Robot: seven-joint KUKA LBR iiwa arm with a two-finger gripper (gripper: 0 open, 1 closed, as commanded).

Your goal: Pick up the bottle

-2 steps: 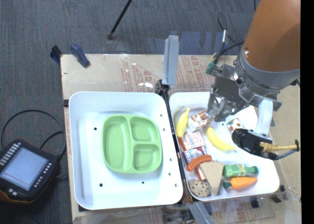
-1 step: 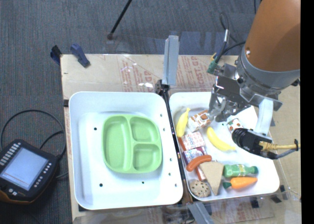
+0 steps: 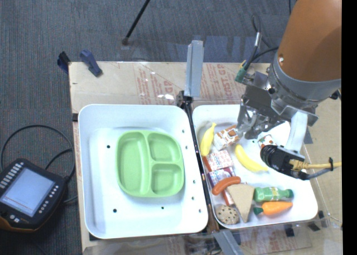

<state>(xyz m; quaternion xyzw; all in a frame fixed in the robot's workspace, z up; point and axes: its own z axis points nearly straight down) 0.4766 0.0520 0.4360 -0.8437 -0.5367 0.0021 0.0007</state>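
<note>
The bottle (image 3: 273,194) lies on its side in the right bin (image 3: 304,153), low in that bin toward its 5 o'clock corner. Its long axis runs roughly from 9 to 3 o'clock. A carrot (image 3: 274,208) lies just beside it on the 6 o'clock side, nearly parallel. A slice of bread (image 3: 241,195) sits at its 9 o'clock end, close enough that I cannot tell whether they touch. The arm (image 3: 312,30) reaches in from 3 o'clock, and its jaws hang over the upper middle of the same bin, above a small carton (image 3: 227,134) and near the 12 o'clock end of a banana (image 3: 249,159). From the jaws the bottle lies at about 5 o'clock, well apart, with that banana between the two. Whether the jaws are open or closed I cannot tell, as the wrist hides them; nothing shows between them. The move probably turns on this offset. The jaws would need to travel toward 5 o'clock and close across the bottle's short width, along 12 to 6, without catching the carrot.
</note>
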